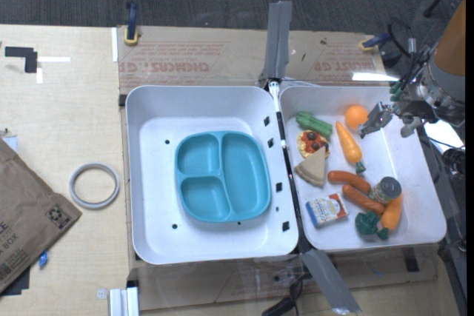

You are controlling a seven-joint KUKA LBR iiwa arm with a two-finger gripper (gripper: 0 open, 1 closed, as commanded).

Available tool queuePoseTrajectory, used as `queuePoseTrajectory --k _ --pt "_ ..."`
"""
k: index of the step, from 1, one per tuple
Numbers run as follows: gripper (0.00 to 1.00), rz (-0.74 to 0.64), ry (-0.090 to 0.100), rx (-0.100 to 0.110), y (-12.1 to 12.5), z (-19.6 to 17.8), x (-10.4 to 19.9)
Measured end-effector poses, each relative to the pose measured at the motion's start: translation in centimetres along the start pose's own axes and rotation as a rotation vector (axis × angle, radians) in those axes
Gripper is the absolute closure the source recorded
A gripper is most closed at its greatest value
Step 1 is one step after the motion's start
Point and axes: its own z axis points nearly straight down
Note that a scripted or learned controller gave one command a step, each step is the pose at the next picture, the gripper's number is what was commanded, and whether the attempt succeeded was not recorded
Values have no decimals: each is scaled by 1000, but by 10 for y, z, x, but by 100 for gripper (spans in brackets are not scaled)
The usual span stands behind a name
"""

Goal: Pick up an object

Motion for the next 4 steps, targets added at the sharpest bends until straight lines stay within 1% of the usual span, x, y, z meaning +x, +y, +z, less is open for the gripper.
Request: queuePoseTrajectory --k 1,2,3,4 --pt "0 -155 0 -3 15 149 1" --pt "0 -136 -1 -4 72 156 -15" --pt "0 -220 -2 -6 104 129 11" --pt "0 -244 -1 -5 71 156 -1"
